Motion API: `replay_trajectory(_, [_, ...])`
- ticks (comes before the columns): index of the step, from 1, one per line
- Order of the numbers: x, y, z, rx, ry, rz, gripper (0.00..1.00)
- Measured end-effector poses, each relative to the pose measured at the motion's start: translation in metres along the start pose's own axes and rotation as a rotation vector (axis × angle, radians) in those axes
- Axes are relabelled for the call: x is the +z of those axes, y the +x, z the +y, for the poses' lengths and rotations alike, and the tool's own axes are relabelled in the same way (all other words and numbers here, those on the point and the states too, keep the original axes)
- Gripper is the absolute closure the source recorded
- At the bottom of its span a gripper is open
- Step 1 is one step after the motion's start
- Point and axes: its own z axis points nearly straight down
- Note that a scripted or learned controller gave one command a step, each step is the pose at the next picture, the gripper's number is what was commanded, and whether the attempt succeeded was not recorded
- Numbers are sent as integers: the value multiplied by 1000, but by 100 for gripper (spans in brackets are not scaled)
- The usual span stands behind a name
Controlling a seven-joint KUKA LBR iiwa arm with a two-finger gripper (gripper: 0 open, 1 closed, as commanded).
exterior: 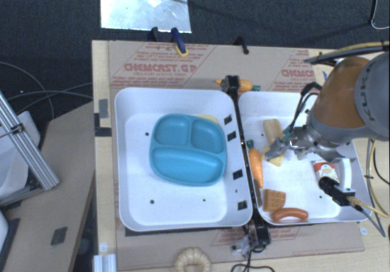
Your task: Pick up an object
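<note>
From the overhead camera, the counter (152, 60) carries two shallow white bins side by side. The left bin (131, 161) holds a blue divided plate (187, 148), lying flat near the middle, with a pale yellow thing peeking out just behind its far rim. The right bin (268, 99) holds the toy food: a tan bread-like block (273, 130) toward the back, a carrot (256, 167) lying along the inner wall, a waffle-like square (273, 198) near the front, and a sausage (289, 214) just beside it at the front wall. A small red and white bottle (326, 172) lies toward the right side of that bin.

The grey arm (350, 106) reaches in from the right, and the tool (281, 146) sits low over the right bin, right at the near end of the bread-like block, touching or nearly touching it. Whether the tool is open or closed cannot be told here.

A small orange object (244, 86) sits just behind the bins where they meet.
</note>
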Motion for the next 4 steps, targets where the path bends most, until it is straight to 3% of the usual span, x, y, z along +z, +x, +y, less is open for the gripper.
replay_trajectory(1, [38,-3,1,5,-8,-7,0])
replay_trajectory(2, [27,-2,2,3,-8,-4,100])
replay_trajectory(4, [-75,-11,15,-3,-10,-3,100])
